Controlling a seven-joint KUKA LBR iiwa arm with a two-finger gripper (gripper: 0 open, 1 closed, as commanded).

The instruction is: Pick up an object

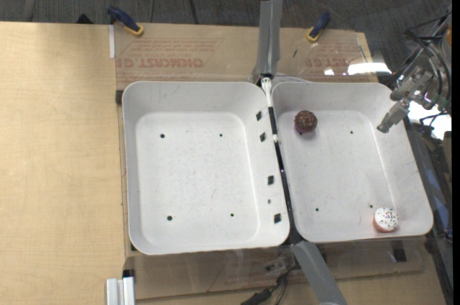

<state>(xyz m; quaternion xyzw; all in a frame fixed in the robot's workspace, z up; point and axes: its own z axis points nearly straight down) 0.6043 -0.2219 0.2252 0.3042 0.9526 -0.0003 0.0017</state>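
Here, round brown ball point(305, 121) shows no long axis.

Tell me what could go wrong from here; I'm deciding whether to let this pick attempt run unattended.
1. The pink-and-white sprinkled ball sits tight in the right bin's near corner, against the sloped wall, so the hand may hit the rim or nudge the ball instead of enclosing it.
2. The dark brown ball is round and lies on open floor; a slightly off-centre close could roll it away.
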